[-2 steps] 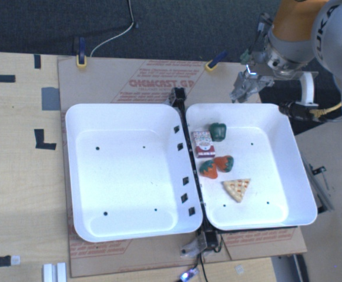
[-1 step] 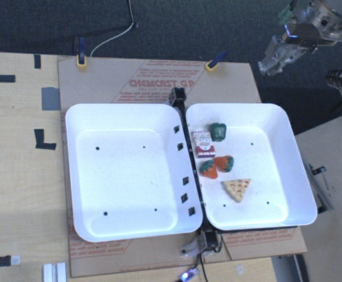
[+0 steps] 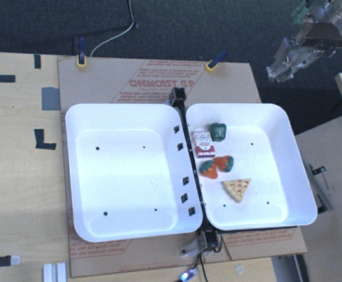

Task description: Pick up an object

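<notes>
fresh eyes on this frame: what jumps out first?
The small cluster of colourful items in the right bin, hugging its left wall: a dark green piece, a red-and-white packet, a red-and-green strawberry-like toy and a waffle-patterned wedge just below. Next, the left bin, a plain white expanse beside it. The claw hangs at upper right, outside both bins and well away from the items.
</notes>
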Controlling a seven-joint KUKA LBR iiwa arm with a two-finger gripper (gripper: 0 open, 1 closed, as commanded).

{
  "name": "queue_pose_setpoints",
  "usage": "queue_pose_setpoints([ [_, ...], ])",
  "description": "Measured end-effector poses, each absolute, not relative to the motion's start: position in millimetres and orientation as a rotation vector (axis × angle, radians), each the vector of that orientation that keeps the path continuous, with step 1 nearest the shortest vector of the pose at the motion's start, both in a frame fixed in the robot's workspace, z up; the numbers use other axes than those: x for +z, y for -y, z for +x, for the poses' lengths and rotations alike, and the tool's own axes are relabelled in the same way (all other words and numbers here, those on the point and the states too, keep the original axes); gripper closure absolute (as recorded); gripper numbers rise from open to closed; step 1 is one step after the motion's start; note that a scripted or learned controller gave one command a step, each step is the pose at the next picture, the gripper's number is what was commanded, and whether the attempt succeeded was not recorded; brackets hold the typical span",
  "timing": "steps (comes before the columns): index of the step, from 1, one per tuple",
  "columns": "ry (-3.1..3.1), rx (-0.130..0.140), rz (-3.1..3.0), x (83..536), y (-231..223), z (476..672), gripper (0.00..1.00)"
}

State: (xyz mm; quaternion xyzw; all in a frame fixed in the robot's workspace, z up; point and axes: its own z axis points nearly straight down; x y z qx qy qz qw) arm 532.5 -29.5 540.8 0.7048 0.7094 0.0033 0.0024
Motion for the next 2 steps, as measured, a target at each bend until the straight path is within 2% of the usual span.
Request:
queue_pose_setpoints([
  [1,-2.227,-0.002,2.218,535.0,-4.3,481.6,1.0],
  [2,-2.229,0.0,2.214,533.5,-69.9,540.5,1.0],
])
